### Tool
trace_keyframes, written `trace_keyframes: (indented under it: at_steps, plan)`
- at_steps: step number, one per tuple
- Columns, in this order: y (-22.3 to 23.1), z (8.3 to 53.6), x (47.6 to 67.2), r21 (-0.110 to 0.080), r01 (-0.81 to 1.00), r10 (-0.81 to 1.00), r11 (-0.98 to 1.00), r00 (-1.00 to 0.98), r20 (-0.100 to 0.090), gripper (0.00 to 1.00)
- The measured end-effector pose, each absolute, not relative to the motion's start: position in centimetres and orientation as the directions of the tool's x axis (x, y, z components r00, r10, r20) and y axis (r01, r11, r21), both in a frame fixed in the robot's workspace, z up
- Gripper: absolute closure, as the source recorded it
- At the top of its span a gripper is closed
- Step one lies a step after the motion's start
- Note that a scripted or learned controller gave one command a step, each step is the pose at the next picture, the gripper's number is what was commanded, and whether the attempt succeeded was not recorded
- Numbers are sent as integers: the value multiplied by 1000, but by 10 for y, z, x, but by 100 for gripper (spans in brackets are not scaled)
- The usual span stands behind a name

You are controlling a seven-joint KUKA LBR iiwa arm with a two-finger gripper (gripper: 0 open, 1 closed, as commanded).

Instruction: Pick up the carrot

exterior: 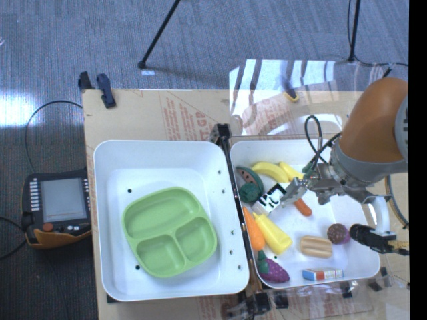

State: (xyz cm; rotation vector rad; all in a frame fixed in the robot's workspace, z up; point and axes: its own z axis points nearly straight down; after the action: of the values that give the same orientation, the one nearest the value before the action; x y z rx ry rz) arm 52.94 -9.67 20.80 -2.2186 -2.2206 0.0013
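Observation:
The carrot is a long orange piece lying along the left wall of the right bin, next to a yellow corn-like piece. My gripper hangs over the middle of the right bin, up and to the right of the carrot and apart from it. A short orange-red piece lies just below the gripper on its right. Nothing shows between the gripper's tips.
The right bin also holds a banana, a watermelon slice, a dark green piece, a bun, a maroon ball, a purple piece and a small box. A green divided plate sits in the left bin.

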Motion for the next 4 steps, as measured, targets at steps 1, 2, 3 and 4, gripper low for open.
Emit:
trace_keyframes:
  at_steps: [1, 2, 3, 4]
  plan:
    - [-18, 185, 478, -10, 998, 998, 66, -66, 5, 0]
    - [-84, 123, 473, -14, 996, 996, -85, 85, 2, 0]
    - [-79, 126, 511, -6, 995, 995, -103, 103, 2, 0]
    - [-82, 85, 507, -9, 940, 940, -340, 340, 0, 0]
